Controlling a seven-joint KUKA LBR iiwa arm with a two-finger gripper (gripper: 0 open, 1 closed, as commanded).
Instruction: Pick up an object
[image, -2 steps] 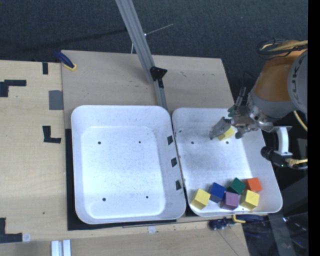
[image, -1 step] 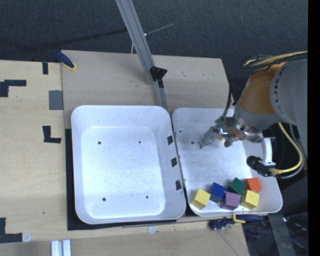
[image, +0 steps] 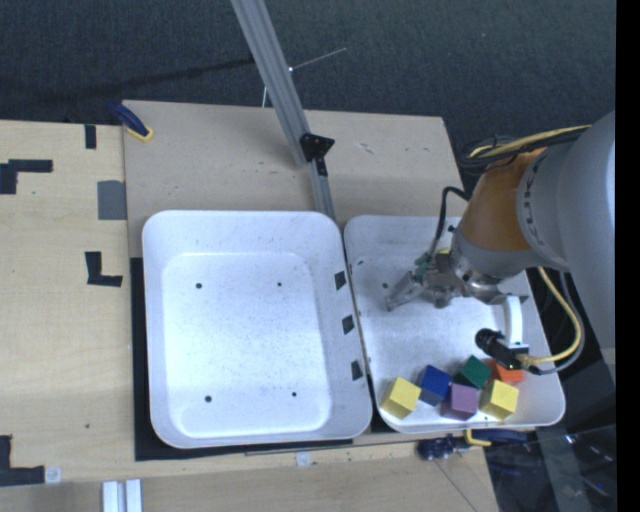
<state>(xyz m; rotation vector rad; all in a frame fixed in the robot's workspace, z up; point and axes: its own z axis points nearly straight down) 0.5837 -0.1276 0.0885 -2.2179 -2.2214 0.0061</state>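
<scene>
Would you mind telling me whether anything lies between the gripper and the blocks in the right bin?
Nothing visible does. The gripper is above the bare floor of the right bin, and the blocks are clustered at the bin's near edge, with only open bin floor between them.

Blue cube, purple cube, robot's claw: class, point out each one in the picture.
blue cube (image: 435, 381), camera view, top face.
purple cube (image: 463, 399), camera view, top face.
claw (image: 398, 294), camera view, between its fingertips.

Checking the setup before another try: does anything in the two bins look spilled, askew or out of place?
Nothing stands out. The small coloured blocks sit bunched at the near edge of the right white bin, all inside it. The gripper hangs above that bin's bare middle.
</scene>
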